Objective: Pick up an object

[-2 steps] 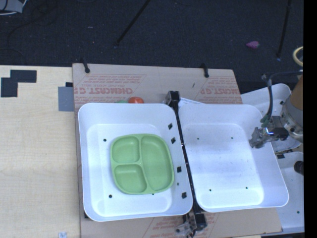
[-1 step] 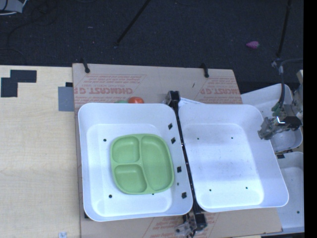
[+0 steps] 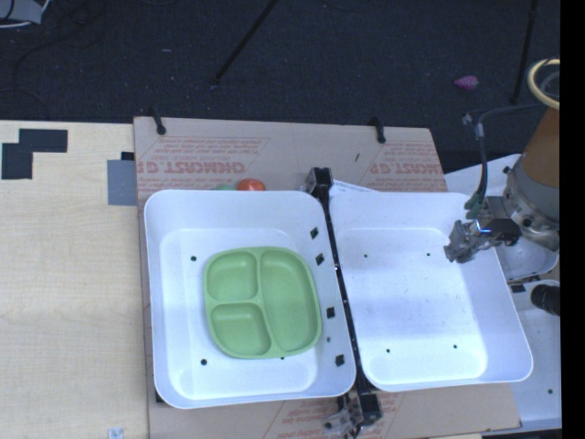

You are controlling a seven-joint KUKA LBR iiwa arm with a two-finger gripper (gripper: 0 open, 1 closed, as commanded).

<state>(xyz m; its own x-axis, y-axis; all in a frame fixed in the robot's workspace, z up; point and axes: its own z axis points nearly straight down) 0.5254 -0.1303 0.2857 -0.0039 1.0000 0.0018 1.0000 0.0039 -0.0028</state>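
nearest the camera, two shallow white bins side by side on a brown cardboard sheet, joined along a black clip strip down the middle. in the left bin, a green divided plate lying flat, three compartments facing up, well inside the walls and a little toward the bin's right side. in the right bin, bare white floor with a few dark specks. at the right bin's upper right rim, the hand, small and dark, hanging over the rim's edge, well apart from the plate, nothing visible between its fingers; whether released or clenched, cannot tell at this size. behind it, the grey arm with the orange band reaching in from the right. farther back, just beyond the left bin's far wall, a small red-orange object on the cardboard, partly hidden by the rim. to the left, pale wooden bench. beyond all, dark floor with cables.
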